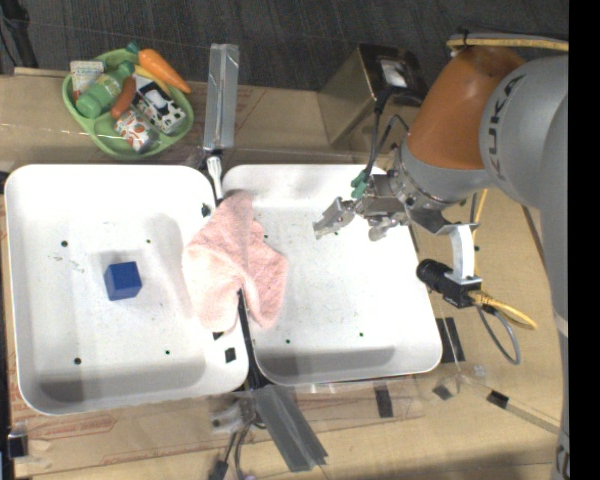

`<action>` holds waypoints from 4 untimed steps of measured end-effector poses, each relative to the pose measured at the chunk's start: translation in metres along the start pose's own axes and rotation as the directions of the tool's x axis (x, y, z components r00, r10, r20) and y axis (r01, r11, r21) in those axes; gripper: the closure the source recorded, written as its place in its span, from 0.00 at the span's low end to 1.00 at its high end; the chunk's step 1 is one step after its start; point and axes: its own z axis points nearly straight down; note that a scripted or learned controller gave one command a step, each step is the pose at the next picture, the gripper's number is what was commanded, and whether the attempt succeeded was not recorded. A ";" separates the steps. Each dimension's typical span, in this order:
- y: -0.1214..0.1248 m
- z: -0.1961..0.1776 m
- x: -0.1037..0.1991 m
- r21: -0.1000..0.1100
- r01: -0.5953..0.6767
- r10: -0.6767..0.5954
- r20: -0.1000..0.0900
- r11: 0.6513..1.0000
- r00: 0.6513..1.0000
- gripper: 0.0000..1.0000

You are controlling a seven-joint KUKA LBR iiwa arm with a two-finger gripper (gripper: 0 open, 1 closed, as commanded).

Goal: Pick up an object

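Fingers of the hand (pixel 352 222) stand spread apart with nothing between them, poised over the upper middle of the right bin (pixel 400 338) and pointing toward the left of the view. Just to the hand's left, apart from it, lies a pink cloth (pixel 238 260), crumpled and draped across the two rims where the bins meet, so that part of it rests in the right bin and part hangs into the left bin (pixel 40 268). Farther left, well apart from the hand and from the cloth, a small blue cube (pixel 123 279) sits on the floor of the left bin, near its middle. Behind the hand, the wrist rises to the right into the orange band (pixel 460 108) and the thick grey arm (pixel 540 168), which comes in from the right side of the view and bends down over the right bin's upper right corner; cables trail from the wrist beside that bin. On the worktop (pixel 280 118) beyond the left bin stands a green bowl (pixel 80 113) heaped with toy food, among it an orange carrot (pixel 162 68). A grey metal bar (pixel 220 98) stands upright between the bowl and the bins' shared corner.
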 end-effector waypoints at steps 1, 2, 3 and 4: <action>0.003 0.142 0.041 -0.001 0.176 -0.176 0.001 0.984 0.984 0.00; 0.003 0.132 0.040 0.001 0.177 -0.177 0.001 0.984 0.984 1.00; 0.003 0.123 0.040 0.004 0.179 -0.179 0.001 0.984 0.984 1.00; 0.003 0.123 0.040 0.004 0.179 -0.179 0.002 0.984 0.984 0.00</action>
